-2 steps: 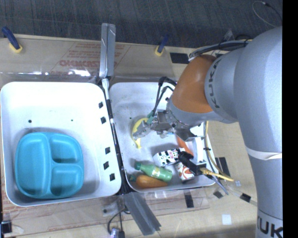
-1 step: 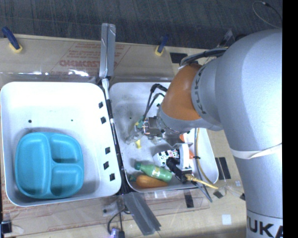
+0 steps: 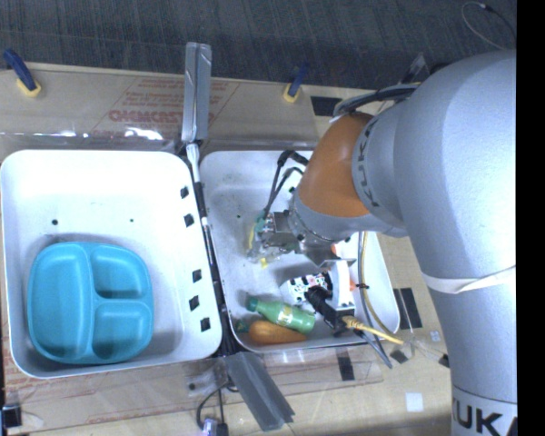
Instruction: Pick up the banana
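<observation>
The big grey arm (image 3: pixel 454 180) comes in from the right and bends down into the right bin (image 3: pixel 227 180). Its pincer (image 3: pixel 271 236) sits low over the middle of that bin, a bit toward the left wall. I cannot tell if the pincer is open or closed, because the orange band (image 3: pixel 331 184) and the wrist hide most of it from above. Small yellow bits peek out at the left side of the pincer and just under it. I think this is the banana (image 3: pixel 254 240), but most of it is hidden, so I am not sure. If it is, the banana lies right at the pincer, touching it or just beside it, on its left and near side. The yellow bits seem to line up from far to near, so the banana's long way may run that way, but that is a guess. I cannot see the banana held in the pincer, so I would not say it is picked up yet. There is only one arm, and it is already right at the fruit. Nearer to us in the same bin lie a green bottle (image 3: pixel 286 314) and an orange thing (image 3: pixel 272 332), side by side, well apart from the pincer. A black and white toy (image 3: pixel 313 289) lies just to the right of them. The left bin (image 3: pixel 36 180) holds a blue tray (image 3: pixel 89 302) with three parts. Both bins sit on the worktop (image 3: pixel 91 98).
</observation>
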Available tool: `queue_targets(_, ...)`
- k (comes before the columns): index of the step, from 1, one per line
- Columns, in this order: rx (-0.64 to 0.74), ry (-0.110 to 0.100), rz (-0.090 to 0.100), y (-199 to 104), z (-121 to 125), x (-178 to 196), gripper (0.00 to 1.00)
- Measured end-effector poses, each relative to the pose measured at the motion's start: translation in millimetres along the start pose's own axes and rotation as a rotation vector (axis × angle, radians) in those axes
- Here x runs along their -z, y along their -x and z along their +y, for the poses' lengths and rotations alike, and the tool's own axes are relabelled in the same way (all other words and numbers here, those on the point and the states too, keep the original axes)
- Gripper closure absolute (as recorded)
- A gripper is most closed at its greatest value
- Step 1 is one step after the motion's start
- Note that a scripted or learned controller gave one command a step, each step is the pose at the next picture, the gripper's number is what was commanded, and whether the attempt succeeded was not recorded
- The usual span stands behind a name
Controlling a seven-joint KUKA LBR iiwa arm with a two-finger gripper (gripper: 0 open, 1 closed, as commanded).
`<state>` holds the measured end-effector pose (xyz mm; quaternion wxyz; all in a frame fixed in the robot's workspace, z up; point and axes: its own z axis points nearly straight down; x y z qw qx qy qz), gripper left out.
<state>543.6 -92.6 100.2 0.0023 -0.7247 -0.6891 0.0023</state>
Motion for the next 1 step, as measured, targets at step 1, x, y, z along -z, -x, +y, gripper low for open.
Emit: queue_targets(1, 0.020, 0.003, 0.001, -66.0, 39.0, 91.6, 1.00)
